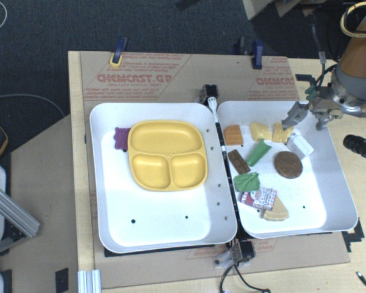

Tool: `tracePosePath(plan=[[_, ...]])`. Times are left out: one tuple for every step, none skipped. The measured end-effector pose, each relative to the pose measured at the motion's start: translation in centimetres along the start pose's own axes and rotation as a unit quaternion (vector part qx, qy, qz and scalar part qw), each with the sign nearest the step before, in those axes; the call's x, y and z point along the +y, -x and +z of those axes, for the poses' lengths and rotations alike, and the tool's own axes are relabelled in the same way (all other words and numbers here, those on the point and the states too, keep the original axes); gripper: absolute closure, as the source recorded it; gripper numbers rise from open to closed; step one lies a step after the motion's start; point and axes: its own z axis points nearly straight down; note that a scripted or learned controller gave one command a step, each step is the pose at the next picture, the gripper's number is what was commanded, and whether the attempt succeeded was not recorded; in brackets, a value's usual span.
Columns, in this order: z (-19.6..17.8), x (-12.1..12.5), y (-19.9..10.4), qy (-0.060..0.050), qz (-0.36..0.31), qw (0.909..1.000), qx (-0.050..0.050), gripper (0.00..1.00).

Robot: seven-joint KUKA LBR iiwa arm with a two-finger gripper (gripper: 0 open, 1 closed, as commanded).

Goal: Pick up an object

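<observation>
Reaching arm: grey with an orange band, it comes in over the right edge of the bench and ends above the far right corner of the right bin.
Gripper: spread apart, nothing between its two fingers; the left-hand finger points down at a slant, its tip just above a pale yellow piece.
Right bin, far edge: an orange-brown block nearest the divide, then a yellow chunk, then the pale yellow piece under the fingertip.
Right bin, middle: a green stick lying aslant, a dark brown bar just beside it, a brown round disc towards the right wall, and a small white piece between the disc and the gripper.
Right bin, near edge: a green leafy piece, a red and white packet touching it, and a tan wedge against the packet.
Left bin: a yellow divided plate lies towards the far edge, with a purple thing at its left side, partly under the plate's rim.
Clamps: a yellow one and a blue one sit on the far edge of the bench.
</observation>
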Motion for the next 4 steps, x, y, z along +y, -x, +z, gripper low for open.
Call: tracePosePath(plan=[[-0.8,0.3,0.0,0.007,-0.001,1.0,-0.002,0.0],[5.5,0.2,-0.2,0.004,-0.001,1.0,-0.001,0.0],[8.7,0.6,0.0,0.014,-0.001,0.9999,-0.005,0.0],[7.5,0.8,0.2,0.019,-0.001,0.9998,-0.008,1.0]])
